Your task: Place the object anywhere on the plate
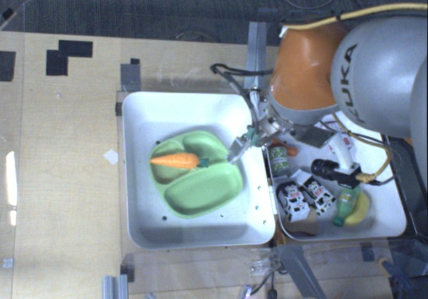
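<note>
**Camera view.** On the pale wooden table (60,157), two shallow white bins are sitting side by side. The left bin (134,224) is holding a green moulded plastic plate with divided sections (207,190). An orange toy carrot with a green leafy end (175,161) is lying on its side across the plate's upper-left section, its leafy end pointing toward the centre ridge. The grey arm with the orange band (374,70) is reaching in from the right, and its pincer (235,149) is hanging just beside the carrot's leafy end, over the plate's upper-right edge.

**Task progress.** The carrot is resting on the plate, so the placement is judged as good as done. What is left is to confirm release and to clear the arm from the left bin.

**Limits of the view.**
- The pincer tip is appearing small and slightly blurred. How far open it is, and whether it is gripping the leafy end, cannot be told.
- The arm is covering the upper part of the right bin (394,224).
- Several small items in that bin, among them a yellow banana (362,207) and a green bottle (344,205), are crowding together and are hard to separate.
</note>
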You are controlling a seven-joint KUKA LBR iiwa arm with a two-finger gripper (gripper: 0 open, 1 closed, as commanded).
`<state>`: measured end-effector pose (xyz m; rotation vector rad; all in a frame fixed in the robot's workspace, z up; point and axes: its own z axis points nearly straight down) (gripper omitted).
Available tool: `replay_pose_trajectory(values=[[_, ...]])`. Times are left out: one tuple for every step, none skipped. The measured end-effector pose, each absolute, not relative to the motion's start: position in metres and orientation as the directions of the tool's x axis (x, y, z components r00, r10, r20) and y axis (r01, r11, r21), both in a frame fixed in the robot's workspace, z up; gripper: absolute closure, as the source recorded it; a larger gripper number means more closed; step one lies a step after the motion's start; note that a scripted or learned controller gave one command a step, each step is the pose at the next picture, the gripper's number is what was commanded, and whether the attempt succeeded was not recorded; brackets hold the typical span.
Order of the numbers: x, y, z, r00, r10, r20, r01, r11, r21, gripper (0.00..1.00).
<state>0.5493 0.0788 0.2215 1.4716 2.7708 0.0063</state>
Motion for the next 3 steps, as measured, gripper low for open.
replay_pose_trajectory(values=[[0.569, 0.019, 0.241, -0.491, 0.871, -0.004, 0.871, 0.491, 0.006, 0.00], [0.602, -0.047, 0.207, -0.286, 0.958, -0.002, 0.958, 0.286, 0.006, 0.00], [0.634, -0.108, 0.202, -0.295, 0.955, -0.004, 0.955, 0.295, 0.006, 0.00]])
